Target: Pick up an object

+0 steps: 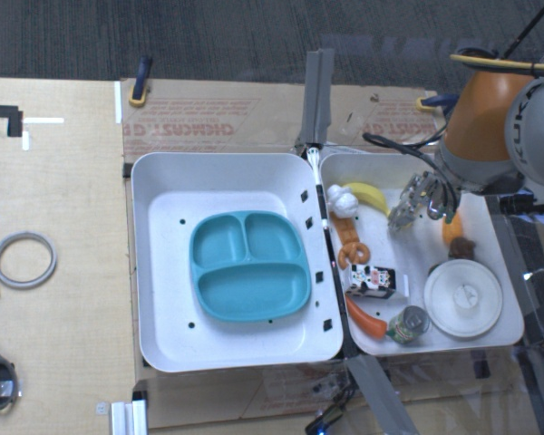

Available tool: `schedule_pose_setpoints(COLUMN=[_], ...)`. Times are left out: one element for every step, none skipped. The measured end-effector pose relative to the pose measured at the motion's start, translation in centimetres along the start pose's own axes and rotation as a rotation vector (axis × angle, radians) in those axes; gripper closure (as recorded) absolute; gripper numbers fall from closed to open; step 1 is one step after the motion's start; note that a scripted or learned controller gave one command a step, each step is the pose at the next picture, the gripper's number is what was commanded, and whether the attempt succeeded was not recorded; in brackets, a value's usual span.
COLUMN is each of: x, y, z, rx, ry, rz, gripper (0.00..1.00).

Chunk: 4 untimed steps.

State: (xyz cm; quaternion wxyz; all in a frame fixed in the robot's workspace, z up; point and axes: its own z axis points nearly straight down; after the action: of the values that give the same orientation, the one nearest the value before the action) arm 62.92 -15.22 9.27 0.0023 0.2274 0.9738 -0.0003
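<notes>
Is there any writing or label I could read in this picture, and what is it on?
"KUK": grey letters running down the arm's casing at the right edge, cut off by the frame.
Red print on the cardboard sheet behind the bins: reversed and too blurred to read.
Black and white carton in the right bin: markings too small to read.

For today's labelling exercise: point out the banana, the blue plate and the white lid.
banana (374, 196), camera view, middle of its yellow curve.
blue plate (250, 302), camera view, floor of its large compartment.
white lid (463, 299), camera view, its centre.
</notes>
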Motion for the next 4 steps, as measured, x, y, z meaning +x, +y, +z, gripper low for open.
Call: schedule_pose_setpoints(x=[0.0, -1.1, -1.2, -1.2], y=[0.0, -7.3, -7.1, -7.1], z=[0.0, 0.0, -1.0, -1.0], rx=[0.0, 0.0, 0.0, 0.0], ry=[0.0, 0.001, -0.004, -0.004], rz=[0.0, -0.056, -0.06, -0.061], gripper=[0.0, 0.0, 1.0, 0.0])
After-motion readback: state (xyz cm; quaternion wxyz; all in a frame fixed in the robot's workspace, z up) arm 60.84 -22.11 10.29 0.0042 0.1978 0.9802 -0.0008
